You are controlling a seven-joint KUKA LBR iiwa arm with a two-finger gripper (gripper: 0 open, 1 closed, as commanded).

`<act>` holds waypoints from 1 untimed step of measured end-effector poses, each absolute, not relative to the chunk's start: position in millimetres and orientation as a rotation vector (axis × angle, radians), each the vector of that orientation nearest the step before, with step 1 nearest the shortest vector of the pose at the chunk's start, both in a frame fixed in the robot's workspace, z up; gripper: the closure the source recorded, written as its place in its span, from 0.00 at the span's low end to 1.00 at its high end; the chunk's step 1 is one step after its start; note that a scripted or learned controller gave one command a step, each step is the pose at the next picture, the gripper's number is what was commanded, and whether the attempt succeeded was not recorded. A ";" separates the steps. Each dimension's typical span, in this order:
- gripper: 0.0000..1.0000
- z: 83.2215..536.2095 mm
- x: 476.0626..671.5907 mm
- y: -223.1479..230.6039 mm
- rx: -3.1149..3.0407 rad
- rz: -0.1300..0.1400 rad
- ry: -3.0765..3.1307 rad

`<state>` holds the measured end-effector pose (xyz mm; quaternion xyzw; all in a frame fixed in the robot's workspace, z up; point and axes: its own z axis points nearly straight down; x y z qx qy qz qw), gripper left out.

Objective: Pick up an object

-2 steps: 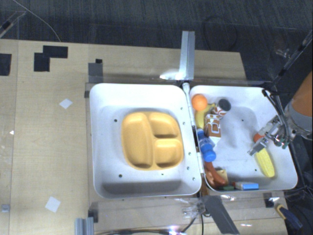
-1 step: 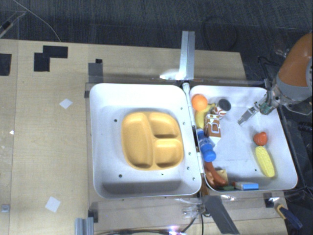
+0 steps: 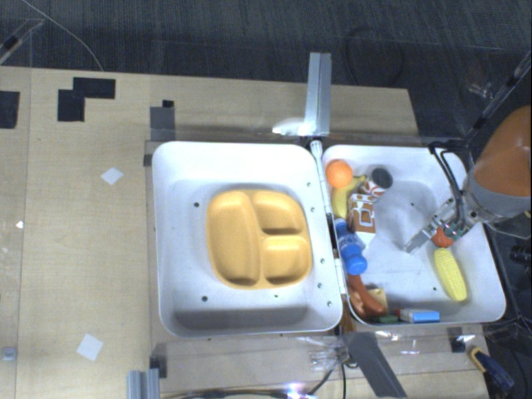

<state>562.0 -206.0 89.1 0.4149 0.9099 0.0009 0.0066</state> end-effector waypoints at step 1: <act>0.00 89.5 506.7 -206.5 1.321 0.003 2.836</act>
